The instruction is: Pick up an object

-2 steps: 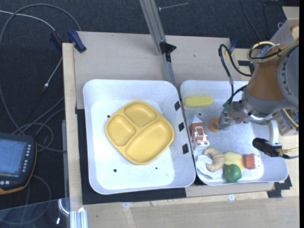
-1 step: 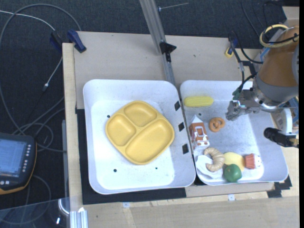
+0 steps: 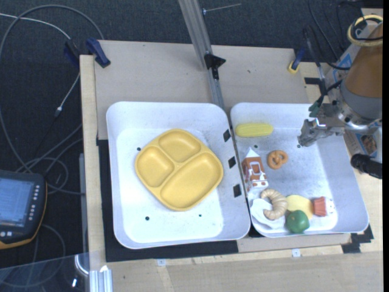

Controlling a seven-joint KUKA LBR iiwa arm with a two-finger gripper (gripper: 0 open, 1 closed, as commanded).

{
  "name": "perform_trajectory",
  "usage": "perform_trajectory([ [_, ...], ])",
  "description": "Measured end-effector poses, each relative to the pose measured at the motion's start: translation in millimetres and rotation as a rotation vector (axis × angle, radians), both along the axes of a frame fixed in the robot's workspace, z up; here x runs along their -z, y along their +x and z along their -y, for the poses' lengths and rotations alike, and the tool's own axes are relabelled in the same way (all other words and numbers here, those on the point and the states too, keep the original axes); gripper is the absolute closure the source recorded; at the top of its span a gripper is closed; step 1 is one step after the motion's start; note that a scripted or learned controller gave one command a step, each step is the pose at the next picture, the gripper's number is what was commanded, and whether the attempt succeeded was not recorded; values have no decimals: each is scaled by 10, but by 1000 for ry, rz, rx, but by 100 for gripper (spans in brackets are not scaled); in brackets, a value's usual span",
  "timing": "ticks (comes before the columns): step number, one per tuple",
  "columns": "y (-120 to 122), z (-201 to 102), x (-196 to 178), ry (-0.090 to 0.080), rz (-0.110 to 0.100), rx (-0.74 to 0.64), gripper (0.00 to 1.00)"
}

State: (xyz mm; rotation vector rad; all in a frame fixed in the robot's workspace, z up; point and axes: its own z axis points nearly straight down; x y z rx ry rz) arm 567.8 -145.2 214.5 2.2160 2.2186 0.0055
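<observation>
Grey two-finger gripper (image 3: 306,134) hovers over the right white bin (image 3: 340,181).
Nothing sits between its fingers; finger spacing can't be told. A small brown pretzel (image 3: 277,159) lies nearby.

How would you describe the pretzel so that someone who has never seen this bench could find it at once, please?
Start at the right-hand white bin, the one without the yellow divided plate. In its upper middle, below the yellow corn cob and just right of the small red-and-white carton, lies the pretzel. It is the only small, brown, knotted, looped piece, lying apart from the cluster of food at the bin's near edge.
</observation>
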Motion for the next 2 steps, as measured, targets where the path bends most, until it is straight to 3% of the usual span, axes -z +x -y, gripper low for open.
perform_trajectory([
  [1, -23, 17, -449, 0, 0, -1, 100],
  [2, 93, -485, -310, 5, -9, -5, 100],
])
